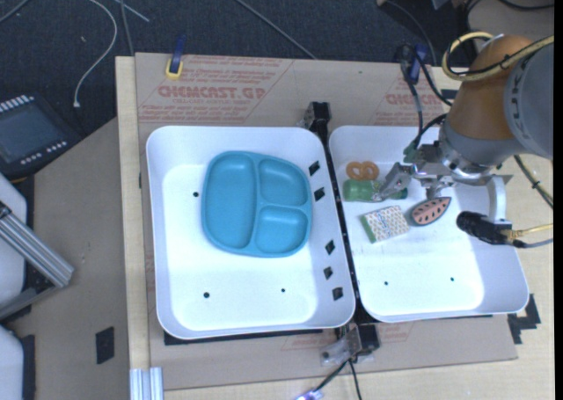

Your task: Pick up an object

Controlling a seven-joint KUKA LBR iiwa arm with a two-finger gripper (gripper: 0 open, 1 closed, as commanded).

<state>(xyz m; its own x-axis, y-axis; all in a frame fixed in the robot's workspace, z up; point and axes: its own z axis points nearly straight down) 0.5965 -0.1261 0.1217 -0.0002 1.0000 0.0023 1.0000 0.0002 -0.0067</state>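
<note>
While the arm [493,90] hangs over the upper part of the right bin [440,297], you are looking at the approach step of a pick, with nothing lifted yet as far as the view shows. The gripper [420,174] sits low among a small cluster of objects at the bin's upper left: an orange pretzel-shaped ring [361,170] near the bin's rear wall, a green piece [358,190] just below it, a speckled green-and-white packet [384,223] lying flat toward the middle, and a brown oval piece with red dots [431,211] just right of the packet. You cannot tell from this slanted view whether the pincer is open or closed; the metal parts at the wrist blur together and no object is plainly seen between them. The brown oval lies closest under the tool, so it looks the likely target, though that is a judgement. The left bin [167,214] holds a blue divided plate [257,203], well apart from the arm. Your next move calls for settling squarely over one item, closing on it alone without nudging its neighbours, then lifting straight up to confirm the hold.
</note>
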